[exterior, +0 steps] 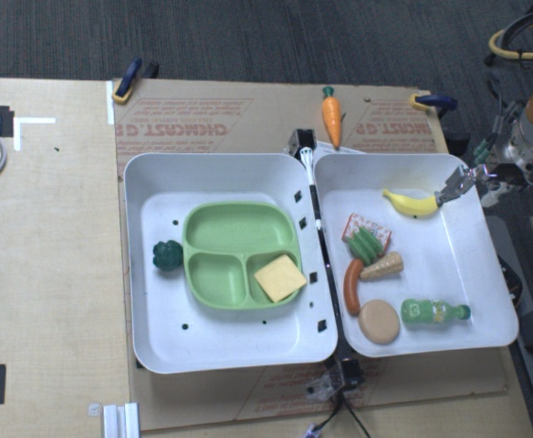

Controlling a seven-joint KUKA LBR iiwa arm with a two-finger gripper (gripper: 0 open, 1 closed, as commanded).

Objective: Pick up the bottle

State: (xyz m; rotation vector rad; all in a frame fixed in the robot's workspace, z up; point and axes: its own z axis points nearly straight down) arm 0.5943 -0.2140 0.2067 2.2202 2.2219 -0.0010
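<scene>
The bottle [435, 312] is green with a pale label. It lies on its side near the front right corner of the right bin [472, 245], cap pointing right. My gripper [455, 186] reaches in from the right edge and hangs over the bin's back right part, just right of a yellow banana [410, 203]. It is well behind the bottle and apart from it.
The right bin also holds a sausage [352, 286], a round bun [379, 321], a cone [382, 265] and a green vegetable on a red cracker [367, 239]. The left bin holds a green divided tray [239, 245] with a yellow block [279, 277], and broccoli [167, 255]. A carrot [330, 115] lies behind the bins.
</scene>
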